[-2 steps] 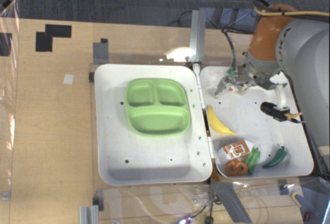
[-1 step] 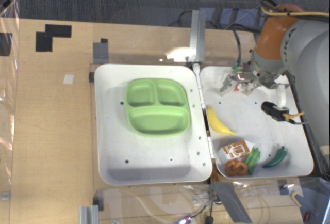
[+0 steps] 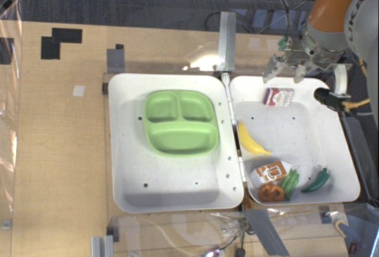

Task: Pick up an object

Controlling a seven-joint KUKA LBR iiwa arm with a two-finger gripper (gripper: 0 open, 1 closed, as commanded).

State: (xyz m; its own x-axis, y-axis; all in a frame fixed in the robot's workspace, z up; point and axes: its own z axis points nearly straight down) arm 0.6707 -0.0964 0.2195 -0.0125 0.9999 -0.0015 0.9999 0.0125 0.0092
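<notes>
Carton [image 3: 278,96] just under open, empty jaws [image 3: 285,71] — banana [image 3: 251,140], peppers [image 3: 314,179] well apart.

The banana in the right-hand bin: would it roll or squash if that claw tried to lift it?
The banana lies flat on its curved side against the bin's left wall, so it probably won't roll far, though it may pivot. Its smooth, tapering skin looks slippery. It looks like a toy, probably light and firm, but I can't be sure.
</notes>
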